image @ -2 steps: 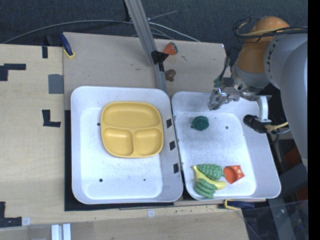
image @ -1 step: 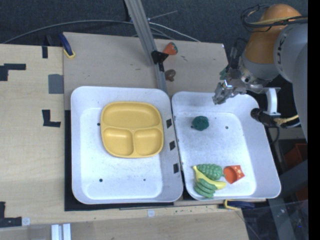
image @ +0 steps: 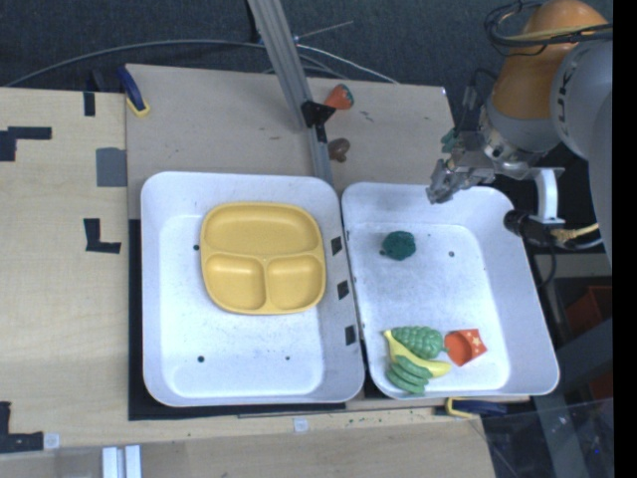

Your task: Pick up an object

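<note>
The right bin [image: 518, 267] holds a dark green round lump [image: 399, 245] near its upper left. Along its front edge lie a yellow banana [image: 418, 362], a green bumpy piece [image: 418, 342], a green ribbed piece [image: 406, 375] and a red-orange piece [image: 465, 347], all clustered together. My gripper [image: 441, 191] hangs over the back rim of the right bin, up and to the right of the green lump and apart from it. Nothing shows between its tips.
A yellow three-compartment plate [image: 264, 257] lies in the left bin [image: 169, 297]. A grey metal pole [image: 284, 48] slants up from behind the bins. A small orange object [image: 340, 97] and a brown one [image: 339, 149] lie on the bench behind them.
</note>
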Controlling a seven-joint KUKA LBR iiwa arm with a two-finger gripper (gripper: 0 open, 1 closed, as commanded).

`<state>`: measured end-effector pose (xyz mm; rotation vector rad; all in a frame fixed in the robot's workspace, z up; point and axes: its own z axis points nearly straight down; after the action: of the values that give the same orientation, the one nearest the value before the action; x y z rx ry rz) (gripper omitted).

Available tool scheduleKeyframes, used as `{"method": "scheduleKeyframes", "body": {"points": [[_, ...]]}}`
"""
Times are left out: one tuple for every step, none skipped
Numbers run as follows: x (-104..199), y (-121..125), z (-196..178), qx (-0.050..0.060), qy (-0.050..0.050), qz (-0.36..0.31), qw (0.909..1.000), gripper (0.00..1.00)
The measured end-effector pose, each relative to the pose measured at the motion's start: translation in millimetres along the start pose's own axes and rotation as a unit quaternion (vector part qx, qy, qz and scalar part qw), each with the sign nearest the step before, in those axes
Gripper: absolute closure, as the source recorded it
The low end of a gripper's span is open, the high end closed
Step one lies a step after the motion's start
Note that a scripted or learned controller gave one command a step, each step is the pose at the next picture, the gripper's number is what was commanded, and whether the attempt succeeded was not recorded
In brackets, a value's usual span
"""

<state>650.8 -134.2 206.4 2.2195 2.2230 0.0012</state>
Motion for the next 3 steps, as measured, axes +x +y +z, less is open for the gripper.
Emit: {"method": "scheduleKeyframes", "body": {"points": [[41.8, -16.6, -2.5, 0.001, 0.000, -0.002, 1.0000, 1.00], [92.7, -29.0, 4.1, 0.002, 0.001, -0.002, 1.0000, 1.00], [144.1, -46.4, -12.9, 0.001, 0.001, -0.003, 1.0000, 1.00]]}}
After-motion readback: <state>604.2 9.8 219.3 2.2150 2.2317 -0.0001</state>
